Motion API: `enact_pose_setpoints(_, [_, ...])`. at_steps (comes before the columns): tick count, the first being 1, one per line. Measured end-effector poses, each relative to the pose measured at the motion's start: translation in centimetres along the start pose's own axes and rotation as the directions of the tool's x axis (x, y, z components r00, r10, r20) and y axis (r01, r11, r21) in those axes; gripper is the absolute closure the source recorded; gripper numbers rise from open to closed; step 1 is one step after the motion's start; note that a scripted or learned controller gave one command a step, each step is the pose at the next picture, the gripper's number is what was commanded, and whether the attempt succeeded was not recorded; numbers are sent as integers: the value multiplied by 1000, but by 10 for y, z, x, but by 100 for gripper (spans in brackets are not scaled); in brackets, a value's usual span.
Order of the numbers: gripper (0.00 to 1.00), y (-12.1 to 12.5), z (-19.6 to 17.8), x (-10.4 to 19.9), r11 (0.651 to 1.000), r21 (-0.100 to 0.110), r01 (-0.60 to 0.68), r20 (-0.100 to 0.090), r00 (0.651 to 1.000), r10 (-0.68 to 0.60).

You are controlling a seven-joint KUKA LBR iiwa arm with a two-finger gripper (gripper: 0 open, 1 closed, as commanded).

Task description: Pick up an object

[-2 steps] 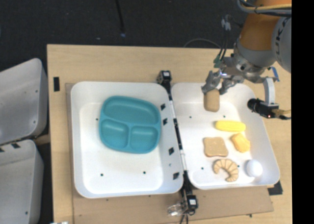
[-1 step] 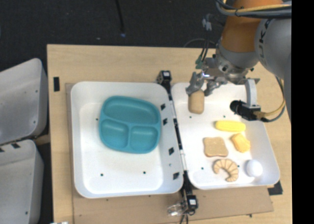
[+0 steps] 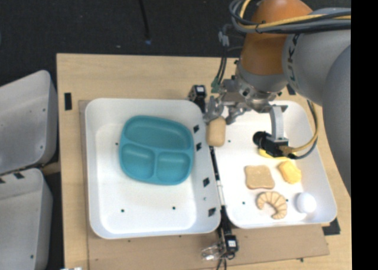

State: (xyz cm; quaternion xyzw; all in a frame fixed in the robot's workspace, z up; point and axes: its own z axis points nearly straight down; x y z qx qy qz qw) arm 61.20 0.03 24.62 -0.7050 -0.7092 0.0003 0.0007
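The wooden desk (image 3: 71, 80) carries both bins, and its right side is covered by the grey arm (image 3: 322, 56), which is cut off at the 3 o'clock edge of the view. The arm's bulk also hides the far right corner of the right bin (image 3: 242, 150).

The left bin (image 3: 97, 204) holds a teal divided plate (image 3: 156, 149), lying flat a little toward 12 o'clock of its middle, with bare white floor open all round it, widest at 6 o'clock.

The gripper (image 3: 221, 116) hangs over the right bin's 10 o'clock corner, close to the wall shared by the bins. Whether it is open or closed cannot be told. A tan roll (image 3: 216, 133) sits right at its tip, just beside that shared wall; whether it is gripped or merely touched is unclear.

Toward 5 o'clock in the right bin lie a toast slice (image 3: 258, 176), a croissant (image 3: 272, 204) near the front rim, a yellow block (image 3: 289, 172) and a white ball (image 3: 305, 202). They lie close together but apart.
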Motion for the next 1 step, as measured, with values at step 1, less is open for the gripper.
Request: enact_pose_setpoints(1, [100, -16, -9, 53, 1000, -1, 2, -2, 1000, -2])
